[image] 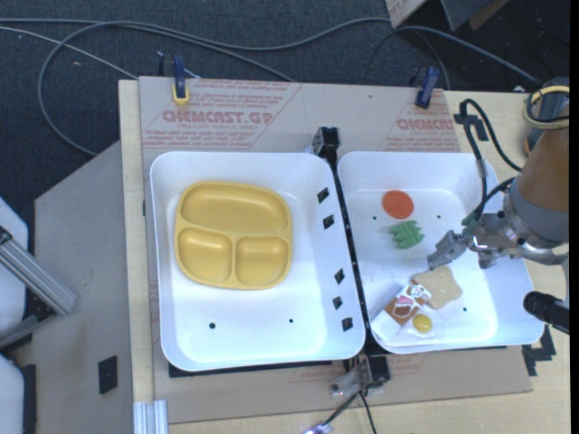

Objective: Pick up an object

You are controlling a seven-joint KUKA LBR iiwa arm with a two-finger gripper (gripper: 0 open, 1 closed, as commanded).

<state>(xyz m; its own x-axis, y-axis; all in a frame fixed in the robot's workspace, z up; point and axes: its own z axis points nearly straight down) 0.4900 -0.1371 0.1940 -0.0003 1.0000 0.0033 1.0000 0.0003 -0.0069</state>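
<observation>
A yellow plate [234, 234] with three compartments is lying in the left bin [181, 333], toward its upper left part. A row of small black clips [332, 250] is running along the edge where the two bins are meeting.

In the right bin [507, 328], a round orange-red piece [397, 203] is sitting near the upper middle, and a green leafy piece [407, 234] is lying just below it, not touching it. Lower in this bin, a slice of toast [441, 287] is resting, and a small red and white packet [404, 305] is touching its left lower side. A small yellow piece [422, 324] is lying just beside the packet, near the front wall.

The gripper [450, 247] is reaching in from the right and is hanging just above the toast, to the right of the green piece. Whether it is open or closed I cannot tell, and nothing is visibly held by it. The arm [543, 193] is staying over the right edge of the bin.
</observation>
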